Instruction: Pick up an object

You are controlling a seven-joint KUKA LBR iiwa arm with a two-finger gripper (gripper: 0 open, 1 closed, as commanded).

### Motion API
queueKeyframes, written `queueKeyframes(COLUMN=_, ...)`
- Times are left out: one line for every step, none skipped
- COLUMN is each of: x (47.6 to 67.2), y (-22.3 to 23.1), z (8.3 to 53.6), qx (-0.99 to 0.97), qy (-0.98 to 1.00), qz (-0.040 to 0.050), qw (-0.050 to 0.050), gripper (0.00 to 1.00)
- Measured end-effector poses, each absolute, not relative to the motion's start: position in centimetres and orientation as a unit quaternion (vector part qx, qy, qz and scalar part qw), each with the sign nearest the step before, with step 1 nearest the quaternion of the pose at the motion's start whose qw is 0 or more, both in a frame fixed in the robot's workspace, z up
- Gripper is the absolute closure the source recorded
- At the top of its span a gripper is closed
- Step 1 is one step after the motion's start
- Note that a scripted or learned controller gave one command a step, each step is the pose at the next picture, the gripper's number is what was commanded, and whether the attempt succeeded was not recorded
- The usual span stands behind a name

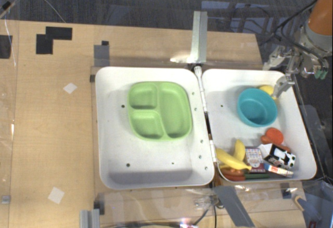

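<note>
Pincer (285, 82) sits at the far right corner of the right bin (223, 84), low over the rim, just right of and behind the blue bowl (257, 108). One pale finger points down toward a small yellow object (266, 89) tucked behind the bowl's back edge. Can't tell if the pincer is open or closed; only one finger is clear and the rest blurs into the wrist hardware. Nothing visibly sits between the tips, so I'm not calling it a hold. Finger tip looks near or touching the yellow piece, and contact is unclear.

No target named in the task; nearest candidates are the yellow piece and the blue bowl. Other options are piled at the bin's near edge, well in front of the bowl: banana (232, 155), an orange item (272, 135), a black-and-white piece (281, 157), a small printed box (253, 156) and a marker-like stick (278, 170). Green divided tray (158, 110) lies in the left bin (117, 164), left of the bowl across the divider.

Risks, as a guess: the yellow piece is wedged between bowl wall and bin wall, so a finger could land on the bowl rim and push it away or tip it instead of gripping. The bin wall close by may block one finger from getting round the piece. A rounded small piece could squirt out as the pincer closes. The bowl itself looks wide, so only a rim pinch would work, and that slips easily.
</note>
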State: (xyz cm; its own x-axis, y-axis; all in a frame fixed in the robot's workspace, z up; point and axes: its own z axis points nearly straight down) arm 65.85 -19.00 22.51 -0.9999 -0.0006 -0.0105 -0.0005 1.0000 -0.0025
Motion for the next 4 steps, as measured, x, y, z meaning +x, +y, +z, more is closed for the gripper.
queueKeyframes(x=66.0, y=-15.0, z=9.4, qx=-0.074, qy=0.997, qz=0.0, qw=0.004, gripper=0.0)
queueKeyframes(x=65.3, y=-20.5, z=13.9, qx=-0.052, qy=0.999, qz=-0.0026, qw=0.008, gripper=0.0)
queueKeyframes(x=67.0, y=-20.6, z=8.9, qx=-0.034, qy=0.999, qz=-0.0004, qw=0.001, gripper=0.0)
queueKeyframes(x=63.3, y=-11.7, z=9.1, qx=-0.072, qy=0.997, qz=0.0009, qw=0.007, gripper=0.0)
